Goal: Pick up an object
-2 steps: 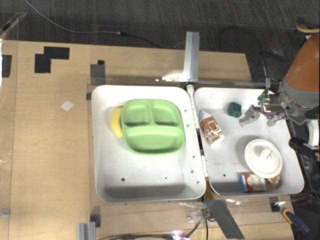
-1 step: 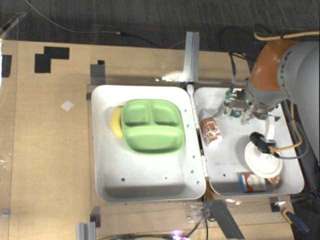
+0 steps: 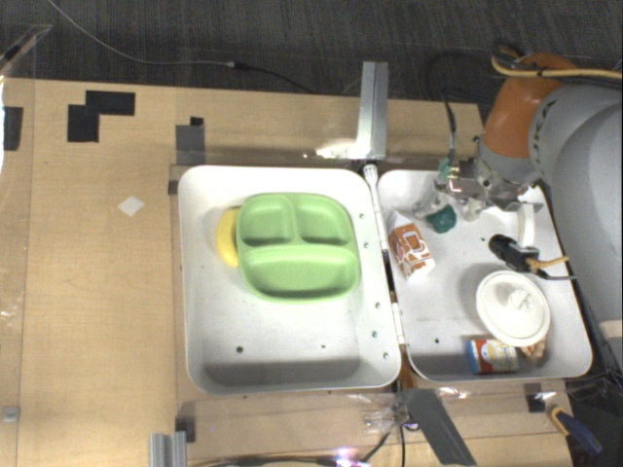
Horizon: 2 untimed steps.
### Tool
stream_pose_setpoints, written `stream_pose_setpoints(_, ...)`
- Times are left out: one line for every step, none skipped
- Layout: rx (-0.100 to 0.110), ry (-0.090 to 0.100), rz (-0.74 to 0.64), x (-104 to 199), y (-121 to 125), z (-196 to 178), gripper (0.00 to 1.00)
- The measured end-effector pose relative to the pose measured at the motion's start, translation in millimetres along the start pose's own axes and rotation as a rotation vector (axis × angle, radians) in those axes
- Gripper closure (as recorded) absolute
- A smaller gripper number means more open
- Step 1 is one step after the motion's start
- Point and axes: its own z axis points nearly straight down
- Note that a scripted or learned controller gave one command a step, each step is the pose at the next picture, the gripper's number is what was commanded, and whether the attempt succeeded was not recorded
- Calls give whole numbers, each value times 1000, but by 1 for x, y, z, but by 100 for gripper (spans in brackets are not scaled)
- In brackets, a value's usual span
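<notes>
**Gripper low at right bin's far corner**

Teal object [image 3: 443, 220] lies on right bin [image 3: 428, 343] floor, far-left area, just below gripper [image 3: 450, 195]. Finger spread: cannot tell; no grasp visible. Nearby: brown packet [image 3: 412, 249], white bowl [image 3: 512, 306], can [image 3: 492, 355]. Left bin [image 3: 209, 348]: green divided plate [image 3: 296, 243] over yellow item [image 3: 227, 237].

Robotics lab, wooden bench [image 3: 88, 290], 2 white bins [image 3: 282, 358], grey robot arm [image 3: 574, 154], loose cables [image 3: 146, 52]
</notes>
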Motion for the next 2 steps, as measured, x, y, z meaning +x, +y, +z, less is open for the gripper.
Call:
stream_pose_setpoints(0, 1, -67, 11, -18, -100, 0)
stream_pose_setpoints(3, 2, 69, 9, -5, -9, 0)
